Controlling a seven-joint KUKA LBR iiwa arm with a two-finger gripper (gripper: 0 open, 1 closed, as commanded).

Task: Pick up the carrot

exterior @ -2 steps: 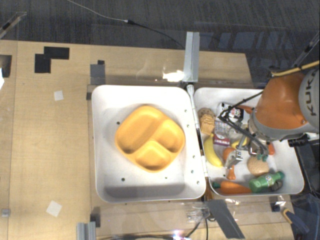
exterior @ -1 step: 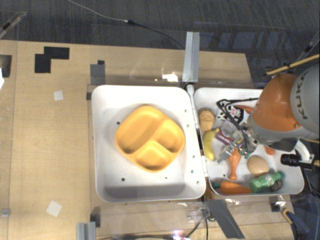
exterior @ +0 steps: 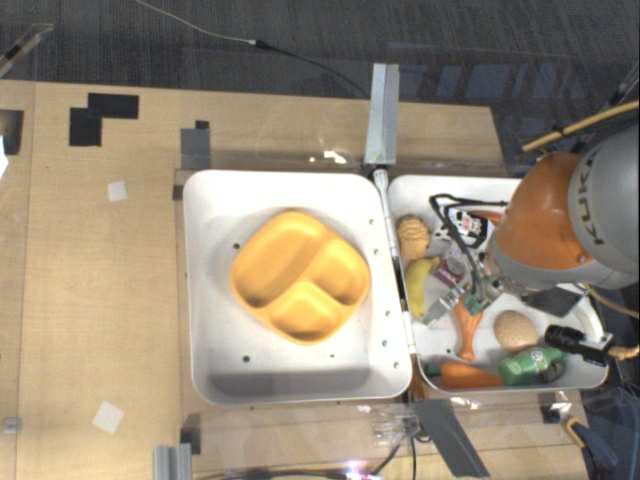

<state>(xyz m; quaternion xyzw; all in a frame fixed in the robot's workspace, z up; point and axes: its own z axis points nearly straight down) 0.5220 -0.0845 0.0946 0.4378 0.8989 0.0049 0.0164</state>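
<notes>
Camera view gives me the arm (exterior: 560,218) over the right bin (exterior: 596,318), which is crowded. A yellow divided plate (exterior: 300,273) sits mid left bin (exterior: 205,268) with bare floor around it. My gripper (exterior: 462,290) hangs low; whether it's parted I cannot tell. One carrot (exterior: 470,374), orange, lies along the near wall; a thinner orange piece (exterior: 467,333), possibly another, lies just beneath the gripper.

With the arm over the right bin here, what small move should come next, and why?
Probably a short shift toward the bin's near wall, then down. The gripper sits over the clutter by the thin orange piece, while the carrot lies flat along the near wall of the right bin, beside the green bottle.
</notes>
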